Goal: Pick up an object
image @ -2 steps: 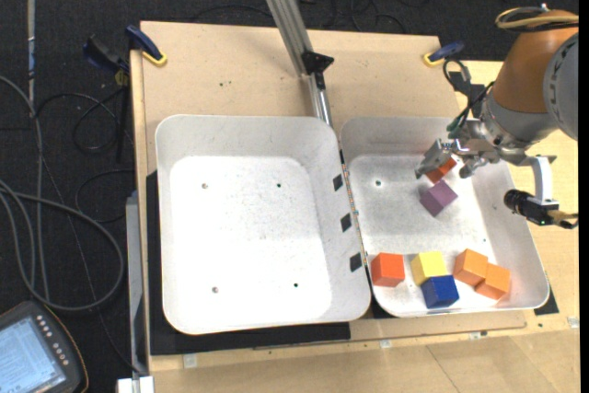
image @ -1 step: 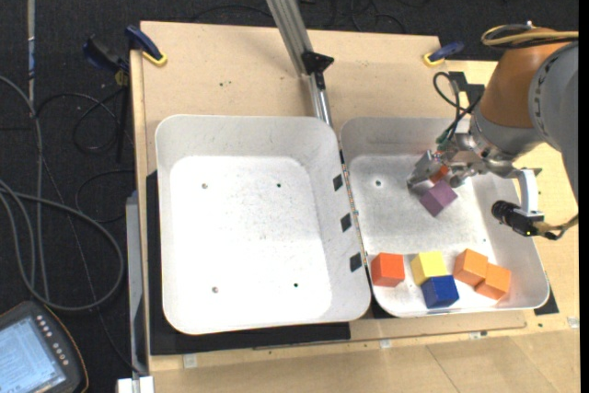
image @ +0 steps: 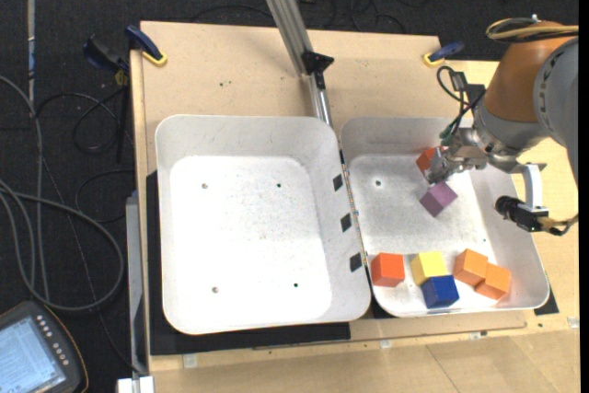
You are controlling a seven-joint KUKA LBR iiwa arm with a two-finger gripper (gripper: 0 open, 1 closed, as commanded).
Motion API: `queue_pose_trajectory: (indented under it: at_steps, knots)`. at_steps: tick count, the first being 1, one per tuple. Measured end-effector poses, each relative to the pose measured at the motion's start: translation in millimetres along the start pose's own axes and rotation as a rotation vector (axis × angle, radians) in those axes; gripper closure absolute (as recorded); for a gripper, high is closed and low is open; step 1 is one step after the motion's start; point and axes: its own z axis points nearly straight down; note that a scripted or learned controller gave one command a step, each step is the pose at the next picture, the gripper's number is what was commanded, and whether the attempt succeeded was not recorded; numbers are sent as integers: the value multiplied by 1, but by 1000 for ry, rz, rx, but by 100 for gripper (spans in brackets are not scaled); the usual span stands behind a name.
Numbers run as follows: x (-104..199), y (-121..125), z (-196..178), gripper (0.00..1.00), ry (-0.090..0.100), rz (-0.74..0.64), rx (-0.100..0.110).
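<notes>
Even overhead light, bright white bins (image: 248, 143), soft faint shadows, slight overall softness, dim floor.

matt wooden bench (image: 239, 74), speckled (plastic-looking) white bins (image: 184, 138)

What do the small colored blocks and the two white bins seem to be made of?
The blocks, like the blue block and the purple block, look like painted wood or plastic: flat matte faces, sharp edges. I cannot tell which. The right bin and the left bin look like thin molded plastic: rounded corners, raised rims.
</notes>
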Motion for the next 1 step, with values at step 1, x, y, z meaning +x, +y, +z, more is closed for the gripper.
queue_pose_trajectory:
  at_steps: [1]
  knots:
    - [4,2,-44,100,0,-1,-5]
